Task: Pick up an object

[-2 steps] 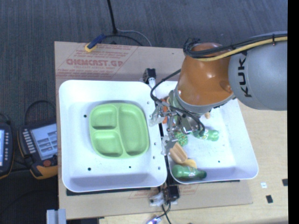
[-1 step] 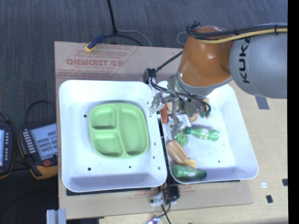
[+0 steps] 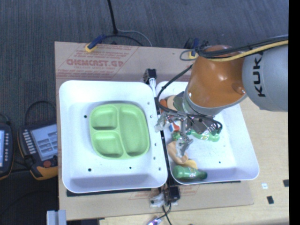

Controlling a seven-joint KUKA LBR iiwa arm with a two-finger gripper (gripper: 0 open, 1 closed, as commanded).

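camera view: gripper sits low in right bin above toys; finger state cannot be determined. green tray lies in left bin.

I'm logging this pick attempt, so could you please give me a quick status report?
End effector low in right bin, over toy pile. Nothing visibly held. Green toy near front wall. Green tray in left bin.
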